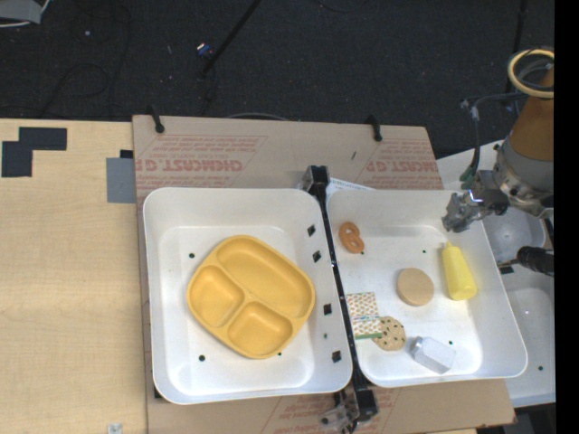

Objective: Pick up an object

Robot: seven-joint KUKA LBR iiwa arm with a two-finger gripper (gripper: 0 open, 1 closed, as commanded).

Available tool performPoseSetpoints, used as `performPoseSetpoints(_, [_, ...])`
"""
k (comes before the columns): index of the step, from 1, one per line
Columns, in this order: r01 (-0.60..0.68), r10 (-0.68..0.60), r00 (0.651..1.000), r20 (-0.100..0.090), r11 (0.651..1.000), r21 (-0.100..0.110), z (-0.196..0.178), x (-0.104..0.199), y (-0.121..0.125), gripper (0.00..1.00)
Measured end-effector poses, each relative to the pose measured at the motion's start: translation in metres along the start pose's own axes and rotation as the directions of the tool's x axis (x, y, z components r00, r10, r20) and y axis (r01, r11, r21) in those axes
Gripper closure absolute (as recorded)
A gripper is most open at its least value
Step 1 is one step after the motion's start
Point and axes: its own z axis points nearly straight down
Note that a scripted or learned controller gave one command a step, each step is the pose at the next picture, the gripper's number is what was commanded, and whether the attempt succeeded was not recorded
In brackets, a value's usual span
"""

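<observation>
Bins first: you have two shallow white ones side by side on the bench, the left bin and the right bin, with a black divider running between them. Inside the left bin lies a yellow compartment plate, three sections, turned at an angle and filling most of the floor.

Your arm comes in from the right, orange band above the wrist, and the gripper hangs over the upper right edge of the right bin. You cannot tell from this angle how far the fingers stand apart; nothing shows between them, and they sit just above the yellow cylinder, which lies lengthwise near the bin's right wall.

Just left of that cylinder you see a tan round disc. Below, near the front wall, rests a grey block. Beside it lie a patterned card and a chocolate-chip cookie, touching each other. Smallest, a pretzel sits near the divider.
</observation>
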Motion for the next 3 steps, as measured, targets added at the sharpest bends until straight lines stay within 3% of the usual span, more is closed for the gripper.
performPoseSetpoints(1, [0.002, -0.002, 1.0, 0.0, 1.0, 0.0, -0.053, -0.001, 0.001, 1.0])
performPoseSetpoints(3, [0.006, -0.006, 1.0, -0.004, 1.0, 0.007, -0.038, 0.115, 0.013, 1.0])
